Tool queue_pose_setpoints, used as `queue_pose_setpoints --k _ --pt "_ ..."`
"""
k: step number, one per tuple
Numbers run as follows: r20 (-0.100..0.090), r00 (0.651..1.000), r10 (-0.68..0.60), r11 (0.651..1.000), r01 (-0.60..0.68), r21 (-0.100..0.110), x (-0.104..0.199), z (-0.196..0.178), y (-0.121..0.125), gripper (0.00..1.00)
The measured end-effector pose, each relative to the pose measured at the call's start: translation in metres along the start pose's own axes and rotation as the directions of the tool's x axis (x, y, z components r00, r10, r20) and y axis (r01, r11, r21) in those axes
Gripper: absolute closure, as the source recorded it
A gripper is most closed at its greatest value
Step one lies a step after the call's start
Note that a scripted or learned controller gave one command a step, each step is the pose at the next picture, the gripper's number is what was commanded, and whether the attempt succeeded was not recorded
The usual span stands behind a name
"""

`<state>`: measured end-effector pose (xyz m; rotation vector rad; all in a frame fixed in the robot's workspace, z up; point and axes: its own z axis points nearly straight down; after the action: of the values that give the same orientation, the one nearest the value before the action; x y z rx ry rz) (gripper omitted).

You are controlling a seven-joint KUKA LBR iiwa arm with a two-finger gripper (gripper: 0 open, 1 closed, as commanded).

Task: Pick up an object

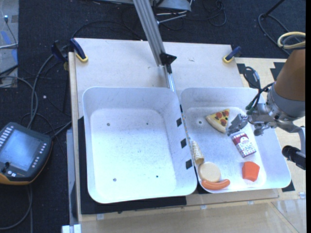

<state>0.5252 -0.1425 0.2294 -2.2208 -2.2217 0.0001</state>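
Sitting in right bin (272, 152), mid-right of floor: red-and-white carton (243, 144), lying flat, long axis tilted toward the lower right. Upper end just under gripper (239, 124), looks touching or nearly so; can't confirm contact. Not between the fingers. Jaw state unreadable at this angle, so can't say apart or together.

Up-left of carton: pizza slice toy (219, 119), yellow with red spots, tip pointing down-right, right beside the gripper tip. Below-right of carton: orange block (250, 171), clear of it, near the bin's front edge. At front-left corner of same bin: round beige disc (210, 171) with orange sausage (215, 183) tucked against its lower edge, touching. Pale ridged stick (197, 152) leaning along the left wall just above the disc.

Reaching in from the right: grey arm (286, 101), orange band above the wrist, cable looped over it.

Left bin (97, 110) butted side by side against the right one, black tabs along the shared wall. Both on pale wooden bench (121, 62), yellow-tipped clamps at the back corners. Metal rail (150, 25) running diagonally from top of view down to the bin seam. Teach pendant (22, 152) on dark floor at far left.
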Motion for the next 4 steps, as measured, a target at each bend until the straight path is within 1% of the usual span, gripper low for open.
queue_pose_setpoints --k 1,2,3,4 --pt "0.000 1.000 0.001 1.000 -0.001 0.002 -0.002 0.135 -0.022 0.00" --pt "0.001 0.999 0.035 0.999 -0.035 -0.001 -0.029 0.111 -0.030 0.00" --pt "0.000 0.999 0.034 0.999 -0.034 -0.001 -0.028 0.102 -0.030 1.00" --pt "-0.001 1.000 -0.003 1.000 0.003 0.000 0.043 0.134 0.011 1.00"
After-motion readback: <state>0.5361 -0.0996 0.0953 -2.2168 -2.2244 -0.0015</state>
